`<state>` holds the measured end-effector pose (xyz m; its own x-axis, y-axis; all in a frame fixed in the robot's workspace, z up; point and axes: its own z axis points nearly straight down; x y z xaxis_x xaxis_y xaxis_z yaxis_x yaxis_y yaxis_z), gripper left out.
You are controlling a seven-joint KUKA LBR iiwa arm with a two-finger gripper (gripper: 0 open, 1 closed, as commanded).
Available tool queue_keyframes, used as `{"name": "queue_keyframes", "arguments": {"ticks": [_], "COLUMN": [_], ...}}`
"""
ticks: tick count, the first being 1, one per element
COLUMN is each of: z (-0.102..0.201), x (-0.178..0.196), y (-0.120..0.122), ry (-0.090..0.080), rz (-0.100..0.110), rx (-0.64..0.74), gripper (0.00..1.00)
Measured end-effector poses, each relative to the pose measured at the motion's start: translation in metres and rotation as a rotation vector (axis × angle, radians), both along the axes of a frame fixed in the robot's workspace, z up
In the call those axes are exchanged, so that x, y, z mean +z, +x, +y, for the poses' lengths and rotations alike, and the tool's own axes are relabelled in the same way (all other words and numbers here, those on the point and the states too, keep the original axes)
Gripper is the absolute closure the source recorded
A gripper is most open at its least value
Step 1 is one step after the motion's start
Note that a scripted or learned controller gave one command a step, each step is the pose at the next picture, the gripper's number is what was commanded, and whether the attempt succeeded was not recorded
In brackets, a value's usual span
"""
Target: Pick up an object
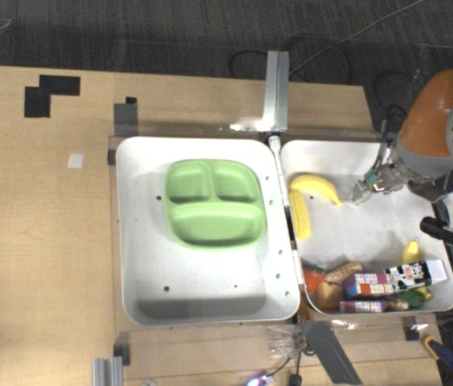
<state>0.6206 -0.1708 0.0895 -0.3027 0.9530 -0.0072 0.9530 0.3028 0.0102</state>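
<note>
Object: curved yellow plastic banana (315, 188), upper left of right white bin (419, 155), nearest candidate.
Gripper (368, 185): just right of banana, apart; grip state cannot tell.
Pile: cartons (387, 283) slumped against near wall.

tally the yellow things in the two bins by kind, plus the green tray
banana: 1
corn cob: 1
small yellow piece near the right bin's right wall: 1
green divided tray in the left bin: 1
total: 4
The heap along the right bin's front wall is too jumbled to sort.
</note>
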Motion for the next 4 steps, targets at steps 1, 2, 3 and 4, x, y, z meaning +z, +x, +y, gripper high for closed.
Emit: {"name": "queue_keyframes", "arguments": {"ticks": [1,2,3,4], "z": [0.064,0.062,0.081,0.070], "x": [0.001,0.000,-0.001,0.001], "y": [-0.004,-0.004,0.051,-0.011], "ry": [0.008,0.005,0.005,0.006], "rz": [-0.002,-0.001,0.003,0.000], "rx": [-0.276,-0.279,-0.224,-0.179], "gripper": [1.00,0.00,0.00,0.00]}}
